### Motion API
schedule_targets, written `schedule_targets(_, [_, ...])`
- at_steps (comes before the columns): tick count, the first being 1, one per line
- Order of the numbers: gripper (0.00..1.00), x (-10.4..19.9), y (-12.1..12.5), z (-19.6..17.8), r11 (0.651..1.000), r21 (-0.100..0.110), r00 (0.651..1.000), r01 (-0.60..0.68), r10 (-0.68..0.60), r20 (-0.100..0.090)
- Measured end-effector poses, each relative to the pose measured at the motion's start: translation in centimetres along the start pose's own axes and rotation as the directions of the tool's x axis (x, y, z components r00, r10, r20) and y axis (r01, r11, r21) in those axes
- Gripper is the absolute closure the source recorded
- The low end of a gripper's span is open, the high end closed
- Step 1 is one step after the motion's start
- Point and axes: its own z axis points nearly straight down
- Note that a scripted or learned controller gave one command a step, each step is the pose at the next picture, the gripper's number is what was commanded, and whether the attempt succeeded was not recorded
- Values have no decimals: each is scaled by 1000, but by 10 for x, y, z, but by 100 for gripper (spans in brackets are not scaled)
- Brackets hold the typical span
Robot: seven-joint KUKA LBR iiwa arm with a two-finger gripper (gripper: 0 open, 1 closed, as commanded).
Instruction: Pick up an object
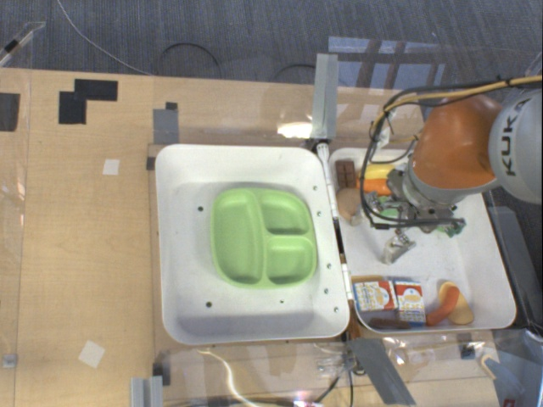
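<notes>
While the tool [400, 246] hangs, grip unclear, two small cartons [389, 296] lie below.

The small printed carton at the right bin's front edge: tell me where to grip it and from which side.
Take the small printed carton across its two long sides, coming straight down from above. It lies flat with its top face bare. The twin carton sits close on its left and an orange item close on its right, so finger room looks tight.

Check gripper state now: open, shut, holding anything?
Gripper: over the right bin, above bare floor; open or shut cannot be told.
</notes>
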Motion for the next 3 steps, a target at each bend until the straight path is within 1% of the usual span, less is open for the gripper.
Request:
schedule_targets(1, [0, -51, -43, 2, 1000, -1, 1000, 2, -2, -2])
schedule_targets(2, [0, -44, -85, 1, 935, 0, 935, 353, -353, 0])
schedule_targets(3, [0, -29, -113, 1, 905, 0, 905, 425, -425, 0])
